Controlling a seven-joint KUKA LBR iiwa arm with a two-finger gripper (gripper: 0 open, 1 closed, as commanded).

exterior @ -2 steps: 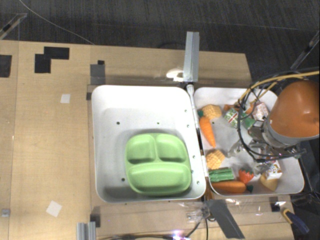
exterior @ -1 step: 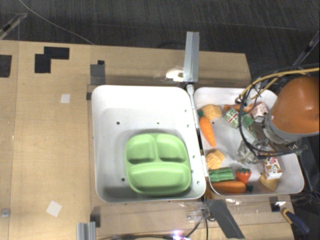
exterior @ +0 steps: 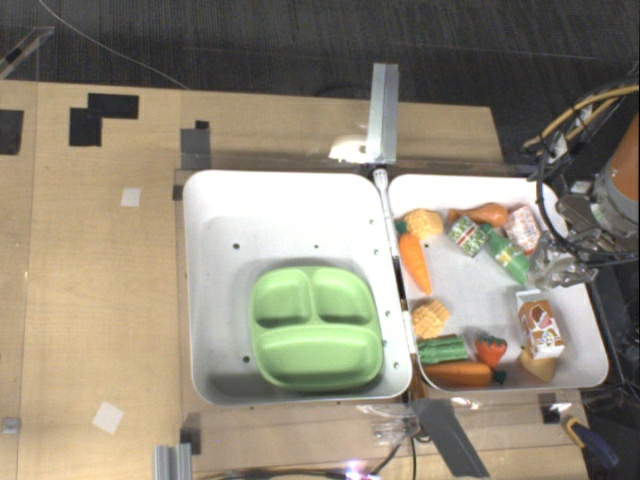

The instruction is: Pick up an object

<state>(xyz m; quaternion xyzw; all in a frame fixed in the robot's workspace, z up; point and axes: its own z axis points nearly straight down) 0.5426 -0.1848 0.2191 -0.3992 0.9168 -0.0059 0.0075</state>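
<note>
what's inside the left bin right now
The left bin holds one thing: a green divided plate, lying toward its near edge. Whatever might sit beneath the plate is covered.

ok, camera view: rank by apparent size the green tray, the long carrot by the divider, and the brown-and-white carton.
1. green tray, by far the largest
2. long carrot
3. brown-and-white carton

Carrot and carton look close; the carrot is longer, the carton wider, so treat that order as unsure.
</note>
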